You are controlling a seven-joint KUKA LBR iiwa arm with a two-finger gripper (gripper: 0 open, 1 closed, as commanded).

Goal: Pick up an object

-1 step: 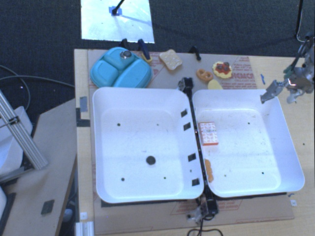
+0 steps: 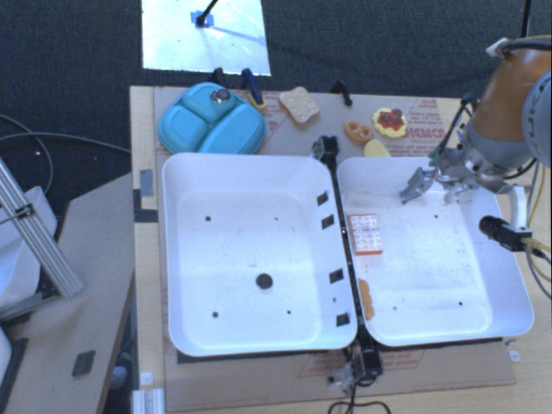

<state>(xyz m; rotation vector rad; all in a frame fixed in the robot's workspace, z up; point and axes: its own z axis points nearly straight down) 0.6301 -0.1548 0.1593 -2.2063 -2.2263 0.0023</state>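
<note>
While the hand point(image 2: 435, 184) hangs over the right bin point(image 2: 509, 313) with fingers spread and nothing between them, a small box point(image 2: 366, 234) lies near the bin's left wall.

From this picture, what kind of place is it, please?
Probably a robotics lab bench for grasping trials: two white bins sit side by side, a robot arm reaches in, and toy food such as a bread slice lies nearby.

Even, cool overhead light renders both white bins point(image 2: 250, 257) bright, with mild glare on their floors. Shadows beside the bins are faint; focus is slightly soft throughout.
</note>
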